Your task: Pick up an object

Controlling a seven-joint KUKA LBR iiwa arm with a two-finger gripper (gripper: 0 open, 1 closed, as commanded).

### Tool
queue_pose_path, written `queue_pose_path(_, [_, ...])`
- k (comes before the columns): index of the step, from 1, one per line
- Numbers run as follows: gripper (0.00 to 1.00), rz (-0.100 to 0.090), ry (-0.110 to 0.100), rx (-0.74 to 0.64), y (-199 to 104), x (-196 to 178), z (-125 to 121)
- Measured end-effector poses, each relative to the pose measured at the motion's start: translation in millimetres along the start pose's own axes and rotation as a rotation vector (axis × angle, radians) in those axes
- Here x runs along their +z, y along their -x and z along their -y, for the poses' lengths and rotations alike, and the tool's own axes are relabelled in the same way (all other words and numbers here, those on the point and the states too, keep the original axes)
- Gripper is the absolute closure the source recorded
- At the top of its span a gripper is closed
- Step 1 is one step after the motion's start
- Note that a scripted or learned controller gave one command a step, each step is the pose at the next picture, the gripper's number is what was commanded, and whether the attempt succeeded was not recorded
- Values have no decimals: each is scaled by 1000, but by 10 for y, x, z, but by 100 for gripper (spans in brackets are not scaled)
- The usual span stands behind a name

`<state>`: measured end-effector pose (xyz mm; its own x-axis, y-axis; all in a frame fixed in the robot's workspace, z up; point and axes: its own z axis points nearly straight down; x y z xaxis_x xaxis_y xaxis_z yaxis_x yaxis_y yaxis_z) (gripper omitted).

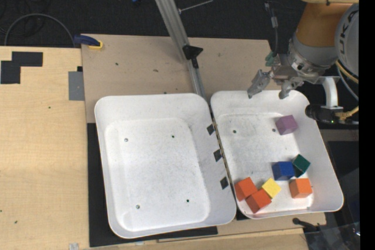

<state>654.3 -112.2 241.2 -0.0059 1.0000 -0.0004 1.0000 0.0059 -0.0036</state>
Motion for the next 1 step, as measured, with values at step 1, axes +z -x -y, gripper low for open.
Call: queue_pose_path(1, [0,-3,-3,2,-484,306,154])
